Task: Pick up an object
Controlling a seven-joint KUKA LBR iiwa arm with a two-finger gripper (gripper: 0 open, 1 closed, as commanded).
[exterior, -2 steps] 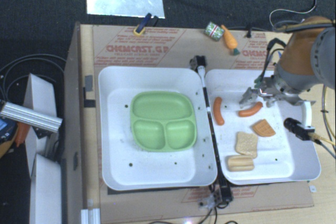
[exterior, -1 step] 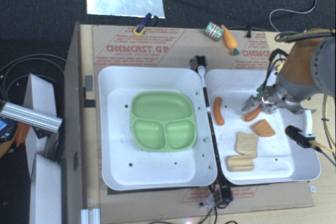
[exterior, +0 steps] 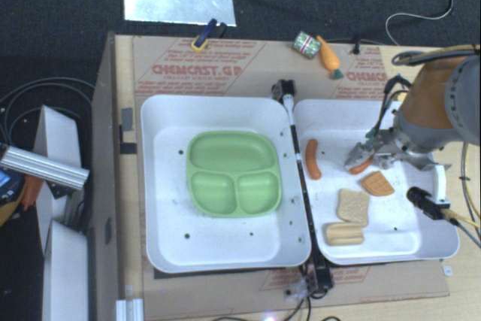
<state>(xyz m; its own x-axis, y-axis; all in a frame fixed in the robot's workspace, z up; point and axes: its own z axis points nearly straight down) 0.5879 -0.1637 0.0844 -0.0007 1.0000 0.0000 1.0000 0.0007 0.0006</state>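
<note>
In the right bin [exterior: 432,237] lie a red sausage [exterior: 313,159], a brown toast wedge [exterior: 377,183], a pale square bread slice [exterior: 352,207] and a tan bun [exterior: 344,234]. My gripper [exterior: 356,158] is low in this bin, right of the sausage and just above-left of the toast wedge. A small orange-red piece [exterior: 361,167] shows right under the gripper tip. Whether it is gripped is unclear. The grey arm with its orange band [exterior: 428,98] reaches in from the right.
The left bin [exterior: 161,184] holds a green divided plate [exterior: 234,172]. On the cardboard behind the bins lie a green can [exterior: 307,43], a toy carrot [exterior: 329,56] and a yellow and blue clip [exterior: 204,35]. A black fitting [exterior: 422,202] sticks out in the right bin's right part.
</note>
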